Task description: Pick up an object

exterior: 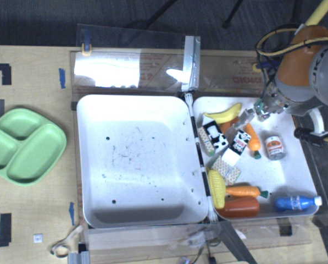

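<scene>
The right bin (295,175) holds the objects. A yellow banana (225,114) lies at its back left, with an orange carrot (253,138) and two black-and-white patterned pieces (213,134) (240,142) just in front. A small can (274,147) sits to the right. Along the front lie a corn cob (216,187), a second carrot (243,191), a red sausage (240,205) and a blue bottle (295,203). My gripper (250,114) hangs low over the bin's back, between the banana's tip and the first carrot. I see nothing held in it.
The left bin (98,120) adjoins the right one along a raised rim. A green divided plate (23,144) rests on the bench at far left. A clear panel (136,65) stands behind the bins. The arm (304,70) and its cables crowd the back right.
</scene>
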{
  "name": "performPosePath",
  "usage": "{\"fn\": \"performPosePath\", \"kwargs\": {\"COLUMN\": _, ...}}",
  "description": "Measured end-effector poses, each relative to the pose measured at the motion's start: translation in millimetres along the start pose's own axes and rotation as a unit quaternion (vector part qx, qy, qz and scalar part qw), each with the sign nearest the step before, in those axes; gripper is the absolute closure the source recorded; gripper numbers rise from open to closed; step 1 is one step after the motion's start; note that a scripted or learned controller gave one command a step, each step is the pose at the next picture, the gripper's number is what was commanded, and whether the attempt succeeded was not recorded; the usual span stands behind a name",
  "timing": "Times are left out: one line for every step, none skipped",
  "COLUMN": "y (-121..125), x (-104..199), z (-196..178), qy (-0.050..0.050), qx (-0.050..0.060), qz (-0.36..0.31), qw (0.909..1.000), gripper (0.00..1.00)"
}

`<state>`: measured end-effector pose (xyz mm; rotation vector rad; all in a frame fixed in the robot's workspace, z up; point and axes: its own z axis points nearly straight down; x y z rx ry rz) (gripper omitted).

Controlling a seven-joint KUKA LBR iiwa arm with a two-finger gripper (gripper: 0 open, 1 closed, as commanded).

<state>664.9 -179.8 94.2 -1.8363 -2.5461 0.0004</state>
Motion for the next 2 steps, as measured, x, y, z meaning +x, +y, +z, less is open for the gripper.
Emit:
{"fn": "performPosePath", "kwargs": {"y": 0.4, "x": 0.1, "z": -8.5, "qy": 0.000, "qx": 0.000, "qz": 0.000, "qw": 1.0000, "gripper": 1.00}}
{"fn": "performPosePath", "kwargs": {"y": -7.7, "x": 34.9, "z": -101.4, "qy": 0.000, "qx": 0.000, "qz": 0.025, "qw": 0.9997, "gripper": 1.00}}
